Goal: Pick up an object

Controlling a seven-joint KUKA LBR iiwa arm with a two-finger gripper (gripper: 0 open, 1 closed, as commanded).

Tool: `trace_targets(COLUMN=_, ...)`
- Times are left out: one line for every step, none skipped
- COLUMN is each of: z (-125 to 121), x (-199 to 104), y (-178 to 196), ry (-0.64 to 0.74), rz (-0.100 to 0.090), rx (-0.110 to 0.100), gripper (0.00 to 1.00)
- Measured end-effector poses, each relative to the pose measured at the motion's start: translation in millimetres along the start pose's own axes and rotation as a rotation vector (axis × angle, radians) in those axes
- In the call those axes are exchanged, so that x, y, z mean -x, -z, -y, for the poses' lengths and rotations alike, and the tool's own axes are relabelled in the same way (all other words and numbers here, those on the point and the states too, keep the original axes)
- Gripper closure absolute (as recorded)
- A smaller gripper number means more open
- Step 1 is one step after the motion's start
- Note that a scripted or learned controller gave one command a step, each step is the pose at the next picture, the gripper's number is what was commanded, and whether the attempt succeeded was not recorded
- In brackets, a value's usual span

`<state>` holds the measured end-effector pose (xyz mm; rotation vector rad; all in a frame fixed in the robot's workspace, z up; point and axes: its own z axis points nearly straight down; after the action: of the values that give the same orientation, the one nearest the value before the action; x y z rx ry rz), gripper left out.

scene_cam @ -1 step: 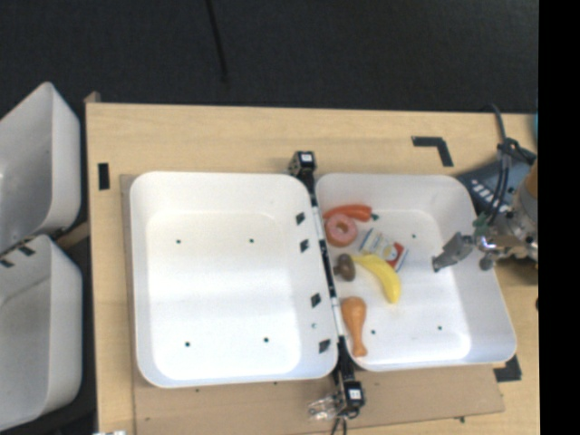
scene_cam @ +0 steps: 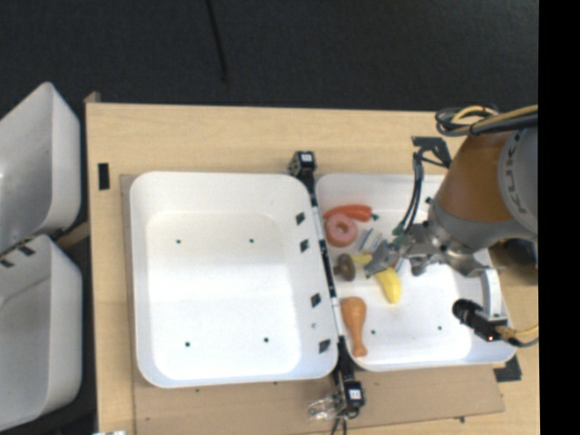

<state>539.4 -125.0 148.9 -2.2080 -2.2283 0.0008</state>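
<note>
Hiding the fingers point(scene_cam: 388, 259) (state unclear): grey wrist point(scene_cam: 444, 243) over right bin point(scene_cam: 426, 356).

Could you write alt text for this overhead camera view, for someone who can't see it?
A grey and orange robot arm reaches from the right into the right-hand white bin, its gripper just above a yellow banana-like toy. Nearby lie a pink ring, a small brown object and an orange drumstick-shaped toy. The left bin sits alongside.

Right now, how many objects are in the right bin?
5 visible: orange carrot and pink ring at the back, brown lump, yellow banana, orange drumstick in front. The arm may hide more.
</note>
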Motion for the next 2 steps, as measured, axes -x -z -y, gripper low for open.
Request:
trace_targets(z=-11, x=-29, y=-36, ry=-0.005, rz=0.003, rx=0.001, gripper=0.00)
trace_targets(z=-65, x=-20, y=-48, ry=-0.006, rz=0.004, rx=0.008, gripper=0.00)
